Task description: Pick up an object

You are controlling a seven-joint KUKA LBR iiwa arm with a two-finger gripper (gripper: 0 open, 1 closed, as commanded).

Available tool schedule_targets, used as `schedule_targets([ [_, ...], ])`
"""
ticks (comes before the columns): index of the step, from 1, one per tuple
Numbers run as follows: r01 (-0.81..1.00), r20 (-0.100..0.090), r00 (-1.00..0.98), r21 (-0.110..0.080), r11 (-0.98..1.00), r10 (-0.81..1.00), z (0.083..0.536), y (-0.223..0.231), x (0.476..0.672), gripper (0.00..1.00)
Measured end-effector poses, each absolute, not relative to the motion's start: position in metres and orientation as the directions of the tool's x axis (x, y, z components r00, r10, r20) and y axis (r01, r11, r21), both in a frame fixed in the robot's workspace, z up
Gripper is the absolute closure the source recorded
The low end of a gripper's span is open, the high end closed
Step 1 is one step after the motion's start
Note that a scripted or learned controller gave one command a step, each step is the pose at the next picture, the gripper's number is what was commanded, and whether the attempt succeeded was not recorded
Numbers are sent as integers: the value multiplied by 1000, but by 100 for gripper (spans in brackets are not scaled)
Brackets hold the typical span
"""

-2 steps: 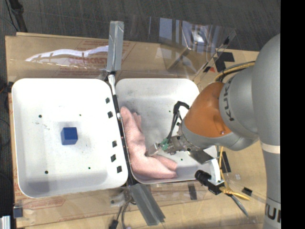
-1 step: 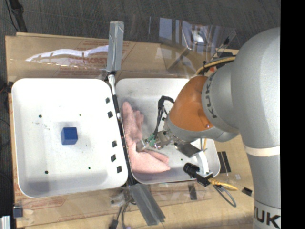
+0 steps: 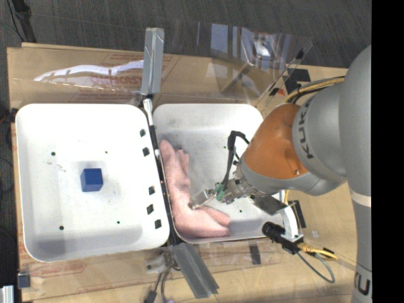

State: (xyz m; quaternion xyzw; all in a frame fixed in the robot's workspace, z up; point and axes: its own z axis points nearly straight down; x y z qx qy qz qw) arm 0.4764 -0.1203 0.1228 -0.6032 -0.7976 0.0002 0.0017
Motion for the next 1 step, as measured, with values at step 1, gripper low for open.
schedule_targets([
  [1, 937, 1, -349, -1, 349, 937, 97, -132, 513, 0],
])
